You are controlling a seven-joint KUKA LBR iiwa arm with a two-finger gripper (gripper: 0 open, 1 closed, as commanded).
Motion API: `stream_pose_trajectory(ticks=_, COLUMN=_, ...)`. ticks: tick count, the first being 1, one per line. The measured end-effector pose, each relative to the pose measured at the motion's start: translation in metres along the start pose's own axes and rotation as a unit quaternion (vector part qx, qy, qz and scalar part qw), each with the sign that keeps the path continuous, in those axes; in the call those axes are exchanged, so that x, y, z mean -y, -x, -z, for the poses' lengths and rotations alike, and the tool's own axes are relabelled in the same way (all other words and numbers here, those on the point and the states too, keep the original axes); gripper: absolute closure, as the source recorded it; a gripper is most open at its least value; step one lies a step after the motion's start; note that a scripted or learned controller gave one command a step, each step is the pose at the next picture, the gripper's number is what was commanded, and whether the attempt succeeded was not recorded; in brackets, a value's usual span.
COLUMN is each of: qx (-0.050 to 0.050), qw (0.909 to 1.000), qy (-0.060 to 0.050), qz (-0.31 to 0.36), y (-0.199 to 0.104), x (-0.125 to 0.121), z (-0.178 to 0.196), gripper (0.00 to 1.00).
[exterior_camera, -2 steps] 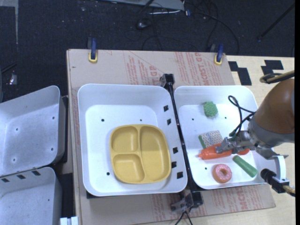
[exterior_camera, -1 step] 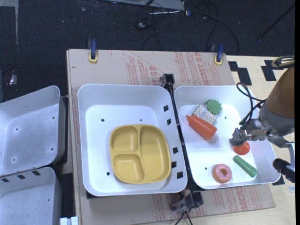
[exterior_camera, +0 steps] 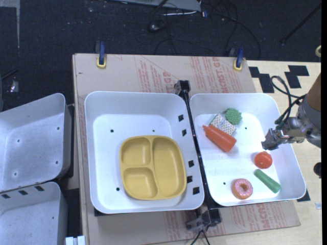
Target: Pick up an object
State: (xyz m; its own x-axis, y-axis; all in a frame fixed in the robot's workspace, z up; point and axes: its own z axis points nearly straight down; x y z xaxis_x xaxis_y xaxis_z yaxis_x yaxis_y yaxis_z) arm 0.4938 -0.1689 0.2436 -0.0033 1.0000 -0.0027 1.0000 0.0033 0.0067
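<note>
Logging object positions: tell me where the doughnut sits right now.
The doughnut lies in the right bin, near its front edge, left of the green piece and below the red ball.

One fixed camera, above the bench [exterior_camera: 153,75], slanted downward, both bins framed
</note>
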Motion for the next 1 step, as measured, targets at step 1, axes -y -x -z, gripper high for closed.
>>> stream_pose_trajectory(ticks=1, qx=0.0, qw=1.0, qy=0.0, qz=0.0, y=0.0004, x=-0.0017, z=0.0475, gripper=1.0)
